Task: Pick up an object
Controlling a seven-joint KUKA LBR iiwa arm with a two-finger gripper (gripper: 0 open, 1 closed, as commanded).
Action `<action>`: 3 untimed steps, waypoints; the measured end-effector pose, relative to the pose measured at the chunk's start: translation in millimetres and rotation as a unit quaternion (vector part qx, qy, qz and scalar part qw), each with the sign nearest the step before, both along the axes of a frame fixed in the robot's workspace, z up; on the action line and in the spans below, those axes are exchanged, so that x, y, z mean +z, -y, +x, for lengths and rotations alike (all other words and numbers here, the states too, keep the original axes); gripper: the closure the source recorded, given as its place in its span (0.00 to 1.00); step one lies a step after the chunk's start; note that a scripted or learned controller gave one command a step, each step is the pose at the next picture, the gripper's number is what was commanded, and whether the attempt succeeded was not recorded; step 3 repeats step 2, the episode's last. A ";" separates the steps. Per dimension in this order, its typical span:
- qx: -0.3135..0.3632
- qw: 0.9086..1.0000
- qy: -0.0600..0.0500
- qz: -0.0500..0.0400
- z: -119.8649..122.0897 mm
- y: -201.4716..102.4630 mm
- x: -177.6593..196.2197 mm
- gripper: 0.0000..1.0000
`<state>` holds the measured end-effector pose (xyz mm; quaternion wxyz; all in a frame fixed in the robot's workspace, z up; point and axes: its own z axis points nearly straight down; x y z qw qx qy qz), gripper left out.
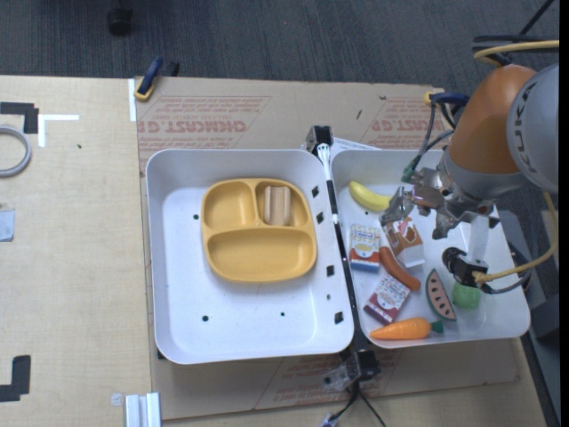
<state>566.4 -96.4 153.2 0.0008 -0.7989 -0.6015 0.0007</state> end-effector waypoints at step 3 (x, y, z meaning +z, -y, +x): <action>-0.047 0.999 0.001 0.000 -4.5 10.9 -50.2 1.00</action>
